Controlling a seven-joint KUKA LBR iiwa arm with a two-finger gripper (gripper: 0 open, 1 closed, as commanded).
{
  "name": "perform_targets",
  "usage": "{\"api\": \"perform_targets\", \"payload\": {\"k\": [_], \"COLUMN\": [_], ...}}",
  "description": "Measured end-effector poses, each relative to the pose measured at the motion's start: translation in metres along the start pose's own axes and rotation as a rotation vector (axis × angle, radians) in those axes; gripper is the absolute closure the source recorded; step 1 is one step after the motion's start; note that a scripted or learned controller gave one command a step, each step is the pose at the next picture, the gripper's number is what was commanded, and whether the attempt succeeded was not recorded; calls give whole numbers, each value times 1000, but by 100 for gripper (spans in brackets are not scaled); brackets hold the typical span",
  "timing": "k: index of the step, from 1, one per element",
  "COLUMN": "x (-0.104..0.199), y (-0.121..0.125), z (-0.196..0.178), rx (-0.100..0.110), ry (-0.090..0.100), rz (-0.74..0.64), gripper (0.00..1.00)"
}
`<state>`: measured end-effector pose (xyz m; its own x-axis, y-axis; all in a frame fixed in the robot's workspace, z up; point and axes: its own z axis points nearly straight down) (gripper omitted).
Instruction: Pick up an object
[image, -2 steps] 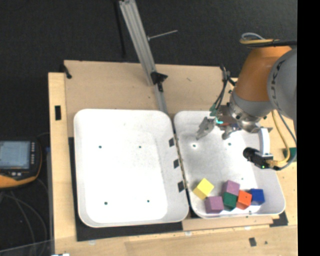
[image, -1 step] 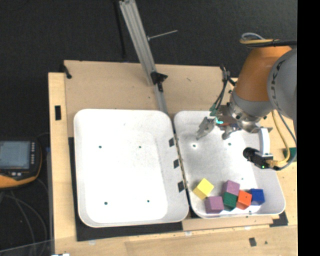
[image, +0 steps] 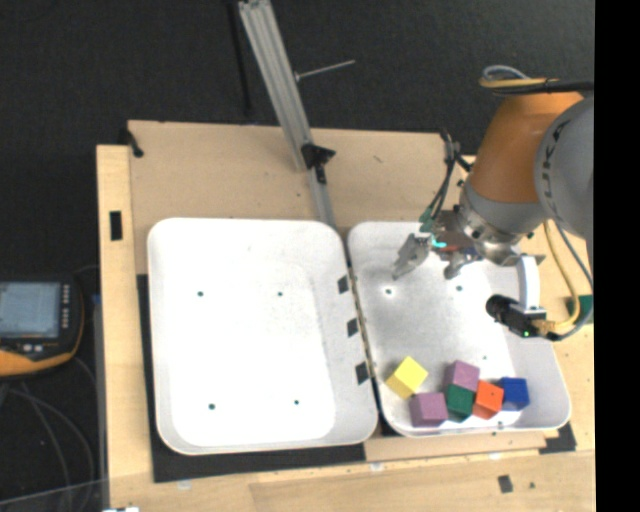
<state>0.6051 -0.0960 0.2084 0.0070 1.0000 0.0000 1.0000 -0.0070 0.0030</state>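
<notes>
plywood bench on a dark floor carries two shallow white bins side by side, and the arm comes in from the right over the right bin (image: 400, 250). the claw (image: 433, 256) hangs above that bin's far end with its two fingers spread apart and nothing between them. below it, toward the near rim and well apart from it, lies a cluster of small blocks: a yellow block (image: 407, 377) closest and a little off on its own, then a purple block (image: 428, 408), a second purple block (image: 462, 376), a green block (image: 459, 401), an orange block (image: 488, 398) and a blue block (image: 514, 392), these last five pressed together. they look like small rigid cubes, probably light and not fragile, with flat faces that should sit squarely between the fingers, though smooth sides might slip if pinched near a corner. the yellow one seems the easiest take, gripped across two opposite flat faces, since it has free space around it. further out to the claw's left sits the left bin (image: 180, 250).
</notes>
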Motion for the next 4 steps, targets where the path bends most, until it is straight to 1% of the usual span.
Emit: {"api": "perform_targets", "payload": {"k": [3, 4], "x": [0, 163], "y": [0, 2], "z": [0, 12], "rx": [0, 3], "ry": [0, 3], "rz": [1, -17], "gripper": [0, 0]}}
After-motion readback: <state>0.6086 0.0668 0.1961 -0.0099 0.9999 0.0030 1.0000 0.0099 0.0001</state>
